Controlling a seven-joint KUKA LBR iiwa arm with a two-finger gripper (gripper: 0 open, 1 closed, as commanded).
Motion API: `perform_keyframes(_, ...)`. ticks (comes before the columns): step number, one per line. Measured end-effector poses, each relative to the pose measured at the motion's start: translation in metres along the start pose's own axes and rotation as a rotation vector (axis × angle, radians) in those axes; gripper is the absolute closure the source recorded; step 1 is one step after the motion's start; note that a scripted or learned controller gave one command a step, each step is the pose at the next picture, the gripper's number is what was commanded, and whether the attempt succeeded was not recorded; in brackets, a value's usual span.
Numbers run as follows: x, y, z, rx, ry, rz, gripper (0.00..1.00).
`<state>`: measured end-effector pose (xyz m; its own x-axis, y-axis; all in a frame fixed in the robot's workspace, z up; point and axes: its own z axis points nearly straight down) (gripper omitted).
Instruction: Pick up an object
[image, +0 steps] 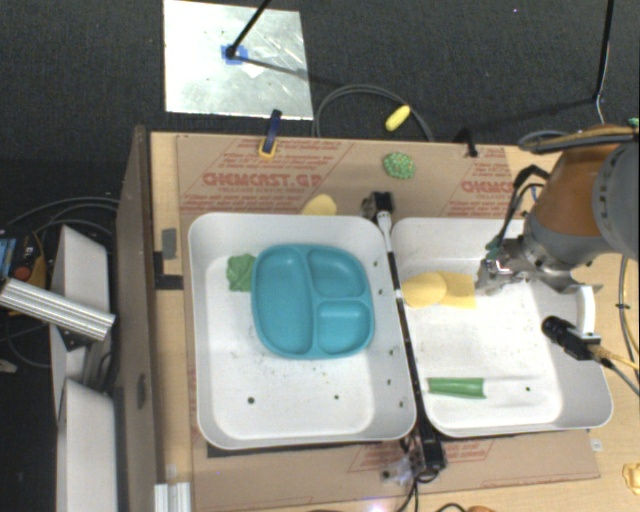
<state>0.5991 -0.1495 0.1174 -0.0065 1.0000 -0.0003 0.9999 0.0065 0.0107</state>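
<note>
So nothing looks picked up yet: going left to right, the left bin (215, 400) has a blue divided plate (312, 300) in its middle with a small green leafy piece (240, 271) tucked at the plate's left edge. The right bin (580, 405) has a yellow object (425, 290) near its left wall and a green stick (457, 387) toward its front edge. The gripper (495, 272) sits low just beside the yellow object near the bin's back edge; I can't tell if it's clamped or loose, so the lift is still to do.

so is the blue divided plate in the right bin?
No. The blue divided plate lies in the left bin; the right bin holds a yellow object and a green stick.
</note>
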Motion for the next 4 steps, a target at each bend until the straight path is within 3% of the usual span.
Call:
perform_keyframes(2, 0.001, 0.002, -0.021, -0.006, 0.002, -0.004, 1.00)
perform_keyframes(3, 0.001, 0.002, -0.021, -0.005, 0.001, -0.004, 0.00)
perform_keyframes(4, 0.007, 0.012, 0.036, 0.012, 0.000, 0.002, 0.00)
